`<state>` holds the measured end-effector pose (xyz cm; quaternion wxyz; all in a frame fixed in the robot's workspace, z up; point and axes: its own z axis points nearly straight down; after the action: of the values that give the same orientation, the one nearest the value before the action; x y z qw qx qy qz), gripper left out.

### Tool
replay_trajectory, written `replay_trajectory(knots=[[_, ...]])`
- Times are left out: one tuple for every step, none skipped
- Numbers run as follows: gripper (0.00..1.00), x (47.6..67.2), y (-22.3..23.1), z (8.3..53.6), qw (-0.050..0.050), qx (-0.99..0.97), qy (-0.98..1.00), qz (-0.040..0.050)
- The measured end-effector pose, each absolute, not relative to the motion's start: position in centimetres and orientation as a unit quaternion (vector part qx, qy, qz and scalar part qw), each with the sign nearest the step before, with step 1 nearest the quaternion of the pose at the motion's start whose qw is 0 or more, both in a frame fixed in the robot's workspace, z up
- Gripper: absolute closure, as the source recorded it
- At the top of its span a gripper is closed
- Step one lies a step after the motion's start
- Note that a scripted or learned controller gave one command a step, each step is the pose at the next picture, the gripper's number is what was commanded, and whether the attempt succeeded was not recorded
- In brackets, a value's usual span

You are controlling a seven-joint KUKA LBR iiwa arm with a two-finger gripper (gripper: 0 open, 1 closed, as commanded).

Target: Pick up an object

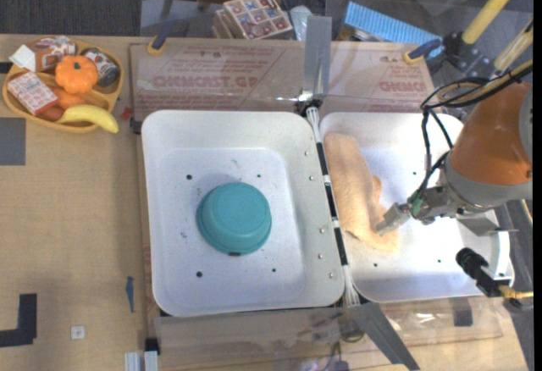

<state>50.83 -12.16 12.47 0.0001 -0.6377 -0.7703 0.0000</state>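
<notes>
A teal bowl [235, 218] lies upside down in the middle of the left bin [169, 141]. A tan cloth-like piece [351, 183] stretches along the left side of the right bin [423, 272]. My gripper [388, 221] reaches in from the right and is down at the lower right edge of the tan piece, touching or just over it. The grey arm with its orange band [495, 149] rises above the right bin's right side.
A yellow dish [19, 107] with a banana, a small pumpkin and packets sits on the bench at the far left. Cardboard panels [220, 77] stand behind both bins. Black cables hang beside the arm.
</notes>
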Motion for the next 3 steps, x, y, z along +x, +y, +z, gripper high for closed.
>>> replay_trajectory(knots=[[0.0,61.5,-12.3,9.2,-0.007,-0.63,-0.776,-0.0033],[0.0,59.3,-10.5,9.2,-0.007,-0.624,-0.781,-0.0033],[0.0,59.3,-10.5,9.2,-0.007,-0.624,-0.781,-0.0033]])
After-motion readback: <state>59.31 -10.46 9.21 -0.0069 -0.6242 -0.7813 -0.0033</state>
